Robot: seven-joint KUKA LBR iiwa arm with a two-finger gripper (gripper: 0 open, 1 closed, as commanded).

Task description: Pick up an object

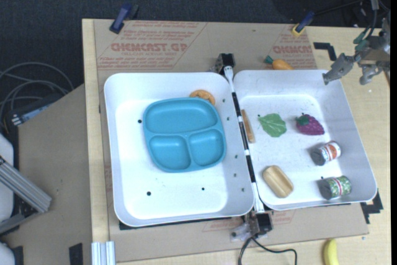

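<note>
- We see the gripper point(352, 69) at the upper right, hanging above the far right corner of the right bin point(347, 102). Its two grey fingers look spread apart with nothing between them, so we judge it is parked there before any pick begins.
- The candidates for the pick all lie in the right bin: a green leaf point(273, 124), a purple berry-like toy point(309, 125), two small cans point(325, 153) point(335, 187) lying on their sides near the right wall, a tan bread-like piece point(277, 181) toward the near side, and a thin brown stick point(247, 126) tight against the dividing wall.
- We judge the pieces are scattered well apart so that the fingers can close on one without bumping its neighbours; the stick by the wall looks the hardest to reach.
- The left bin point(124, 164) holds a blue divided tray point(184, 134), lying flat near its middle, and an orange round thing point(202, 95) tucked just behind the tray's far edge, partly hidden by it.
- A small orange item point(280, 63) sits on the board outside the bins, and a yellow object point(330, 252) is cut off at the bottom edge; we cannot tell what either is.
- The arm itself is cropped by the right edge, and the can labels are too small to read.
</note>
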